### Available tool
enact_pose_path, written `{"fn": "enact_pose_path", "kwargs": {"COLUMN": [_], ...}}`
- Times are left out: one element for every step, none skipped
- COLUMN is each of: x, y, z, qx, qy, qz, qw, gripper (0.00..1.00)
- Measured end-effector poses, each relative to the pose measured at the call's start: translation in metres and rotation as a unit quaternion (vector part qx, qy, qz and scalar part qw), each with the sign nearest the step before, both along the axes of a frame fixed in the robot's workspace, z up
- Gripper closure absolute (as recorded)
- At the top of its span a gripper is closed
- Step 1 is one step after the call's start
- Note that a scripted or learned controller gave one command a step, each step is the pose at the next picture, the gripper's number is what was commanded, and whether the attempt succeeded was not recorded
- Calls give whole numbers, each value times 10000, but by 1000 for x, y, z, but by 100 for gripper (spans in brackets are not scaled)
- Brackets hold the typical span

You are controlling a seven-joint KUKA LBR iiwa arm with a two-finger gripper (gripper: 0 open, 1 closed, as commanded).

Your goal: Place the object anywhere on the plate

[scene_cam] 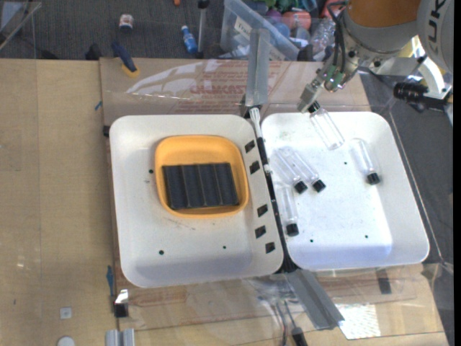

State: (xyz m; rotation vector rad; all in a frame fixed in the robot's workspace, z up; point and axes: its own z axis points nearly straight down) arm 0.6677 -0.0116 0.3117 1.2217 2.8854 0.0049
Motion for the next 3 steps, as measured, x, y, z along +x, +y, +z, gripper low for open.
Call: {"fn": "enact_pose_path", "kwargs": {"x": [-6,-7,-8], "y": [-14,-25,-58], "z": [3,76,126], "qx": [-6,-22,-32], "qy": [20,-13,-15], "qz": [1473,2345,3067], "qw": [9891,9721,9518], "gripper": [100,100,100]}}
